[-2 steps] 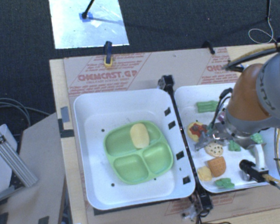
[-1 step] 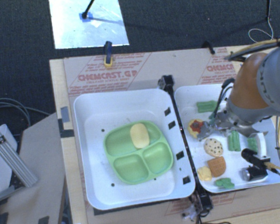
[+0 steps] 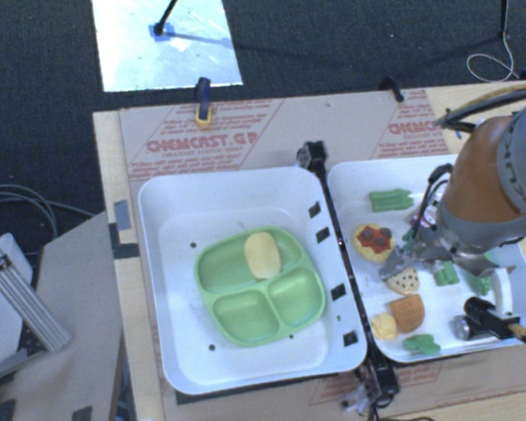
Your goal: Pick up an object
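Both bins (image 3: 194, 354) look like smooth white plastic with a slight sheen. At nine o'clock of the right one, a green tray (image 3: 247, 315) is glossy plastic. Brown paper-like sheeting (image 3: 328, 122) covers the table; dark matt carpet (image 3: 335, 17) lies at twelve o'clock.

Fixed above the bench (image 3: 263, 129), looking down at a slant toward 12 o'clock, from far enough off to take in both white bins and a margin of dark floor around them. Left bin (image 3: 170, 263) near centre frame, right bin (image 3: 345, 181) toward 3 o'clock, its far edge close to the frame's border. Arm (image 3: 496, 183) reaching in from 3 o'clock, large in frame because it stands closer to the lens than the bins. Bench's far edge toward 12 o'clock, with a pale floor panel (image 3: 166, 37) beyond; near edge at 6 o'clock, almost cropped. A lower grey surface (image 3: 58, 313) showing at 9 o'clock.
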